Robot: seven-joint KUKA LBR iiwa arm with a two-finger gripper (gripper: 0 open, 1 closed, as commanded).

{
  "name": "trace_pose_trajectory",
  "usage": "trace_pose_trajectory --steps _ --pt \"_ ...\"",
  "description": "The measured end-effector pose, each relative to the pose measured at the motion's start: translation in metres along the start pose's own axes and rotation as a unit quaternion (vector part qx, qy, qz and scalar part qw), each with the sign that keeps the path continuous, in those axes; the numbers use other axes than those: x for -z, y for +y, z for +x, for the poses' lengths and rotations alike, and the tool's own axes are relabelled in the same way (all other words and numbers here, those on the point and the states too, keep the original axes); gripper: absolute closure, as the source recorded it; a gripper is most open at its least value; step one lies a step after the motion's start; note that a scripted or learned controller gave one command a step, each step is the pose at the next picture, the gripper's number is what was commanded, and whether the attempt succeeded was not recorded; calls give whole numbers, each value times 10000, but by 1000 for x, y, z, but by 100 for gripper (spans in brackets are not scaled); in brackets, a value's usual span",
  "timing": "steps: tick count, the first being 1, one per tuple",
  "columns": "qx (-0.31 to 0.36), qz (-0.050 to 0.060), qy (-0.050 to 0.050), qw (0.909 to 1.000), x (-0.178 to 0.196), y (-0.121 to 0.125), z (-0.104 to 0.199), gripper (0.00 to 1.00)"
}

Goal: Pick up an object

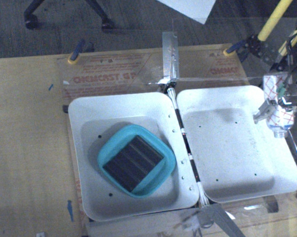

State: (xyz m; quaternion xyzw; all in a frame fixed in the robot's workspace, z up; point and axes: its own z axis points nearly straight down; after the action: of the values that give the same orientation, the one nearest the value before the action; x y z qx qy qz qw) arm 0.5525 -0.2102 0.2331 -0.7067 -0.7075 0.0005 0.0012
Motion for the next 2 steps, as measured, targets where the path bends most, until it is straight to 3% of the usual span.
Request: trace_pose_trajectory --steps 1,2 --pt "6 -10 -5 10000 -137 26 83 0" --pt "-9 -13 -8 10000 -128 26 81 100"
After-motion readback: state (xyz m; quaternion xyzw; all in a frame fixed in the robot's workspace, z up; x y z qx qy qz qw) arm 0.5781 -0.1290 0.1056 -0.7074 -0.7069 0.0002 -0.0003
